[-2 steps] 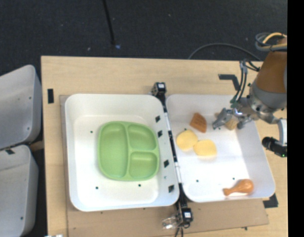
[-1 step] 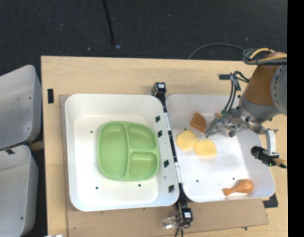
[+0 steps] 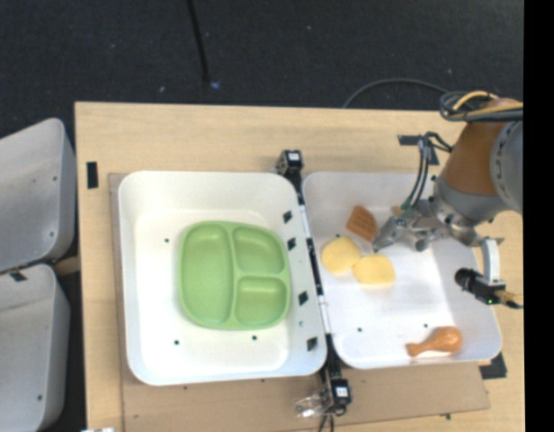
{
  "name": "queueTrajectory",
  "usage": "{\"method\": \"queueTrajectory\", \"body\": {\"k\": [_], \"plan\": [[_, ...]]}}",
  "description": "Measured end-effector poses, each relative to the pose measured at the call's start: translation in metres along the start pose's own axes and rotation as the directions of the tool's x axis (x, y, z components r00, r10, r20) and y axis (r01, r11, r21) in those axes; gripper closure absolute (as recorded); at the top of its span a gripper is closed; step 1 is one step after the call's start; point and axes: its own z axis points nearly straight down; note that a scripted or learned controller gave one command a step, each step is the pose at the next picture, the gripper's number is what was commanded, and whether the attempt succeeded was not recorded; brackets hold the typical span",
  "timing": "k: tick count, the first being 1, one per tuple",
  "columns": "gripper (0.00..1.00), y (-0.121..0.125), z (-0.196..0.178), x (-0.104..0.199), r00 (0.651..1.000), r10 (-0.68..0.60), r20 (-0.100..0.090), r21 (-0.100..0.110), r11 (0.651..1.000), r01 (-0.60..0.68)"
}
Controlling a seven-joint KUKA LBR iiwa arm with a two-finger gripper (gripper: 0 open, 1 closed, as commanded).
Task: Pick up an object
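Brown piece: a small brown block (image 3: 361,222) lies in the right bin, near its upper middle, tilted, just left of the gripper's tip.
Yellow pieces: two pale yellow rounded items sit below the brown piece; the left one (image 3: 340,256) is close to the divider between the bins, the right one (image 3: 374,271) touches or nearly touches it.
Orange piece: an orange drumstick-shaped item (image 3: 436,342) lies near the lower right corner of the right bin, well apart from the others.
Gripper: the gripper (image 3: 396,230) hangs low over the right bin, just beside the brown piece and above the yellow pair; whether its tips are spread or pressed together cannot be told from this view, and nothing is seen between them.
Arm: the grey arm with its orange band (image 3: 475,156) reaches in from the right, over the bin's upper right part.
Right bin: a shallow white bin (image 3: 412,313) holding all four loose items.
Left bin: a shallow white bin (image 3: 151,331) with a green three-compartment plate (image 3: 234,273) lying flat in its middle.
Bench: a light wooden board (image 3: 187,138) bears both bins side by side.
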Motion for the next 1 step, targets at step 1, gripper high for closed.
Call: {"method": "queueTrajectory", "body": {"k": [1], "plan": [[1.00,0.0008,-0.0117,-0.0012,1.000,0.001,0.001,-0.004,1.000,-0.001]]}}
